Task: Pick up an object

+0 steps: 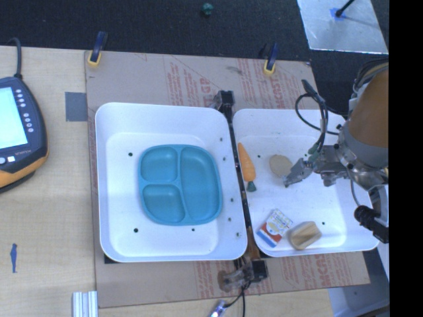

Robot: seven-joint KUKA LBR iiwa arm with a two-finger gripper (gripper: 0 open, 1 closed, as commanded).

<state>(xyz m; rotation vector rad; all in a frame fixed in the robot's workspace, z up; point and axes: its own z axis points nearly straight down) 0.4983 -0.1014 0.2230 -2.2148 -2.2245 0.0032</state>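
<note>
In the right bin (330,127) lie an orange carrot (246,163) against the left wall, a tan rounded piece (279,165), a small printed packet (273,224) and a tan bread-like block (304,234) near the front. My gripper (310,175) hangs over the middle of this bin, just right of the tan rounded piece. It is open, with nothing between its fingers. One dark fingertip (293,176) points at the rounded piece and stands a little apart from it.
The left bin (112,177) holds a blue divided plate (180,183). A dark divider strip (235,170) runs between the bins. A teach pendant (16,131) rests on the bench at far left. Cables (317,114) loop above the gripper.
</note>
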